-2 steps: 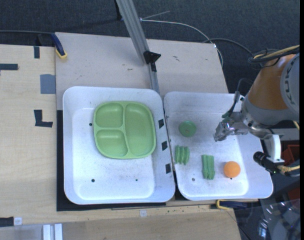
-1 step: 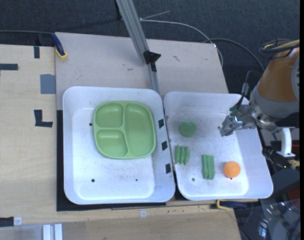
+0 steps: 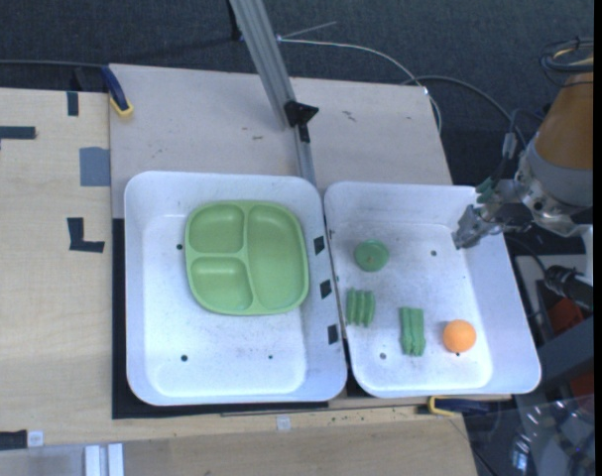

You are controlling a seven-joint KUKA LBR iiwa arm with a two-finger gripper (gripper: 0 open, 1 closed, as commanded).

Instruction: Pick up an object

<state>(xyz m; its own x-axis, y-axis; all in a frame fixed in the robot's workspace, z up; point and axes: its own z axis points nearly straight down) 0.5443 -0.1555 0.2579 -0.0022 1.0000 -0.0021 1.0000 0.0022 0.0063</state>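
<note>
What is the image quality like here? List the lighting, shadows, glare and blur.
Camera view: the lighting is even and soft, with only faint shadows beside the green divided plastic plate and the small orange ball; the two shallow white bins look bright but show no hard glare; the whole image is slightly soft, and the end effector at the right bin's rim is blurred, so its fine detail is unreadable.
</note>
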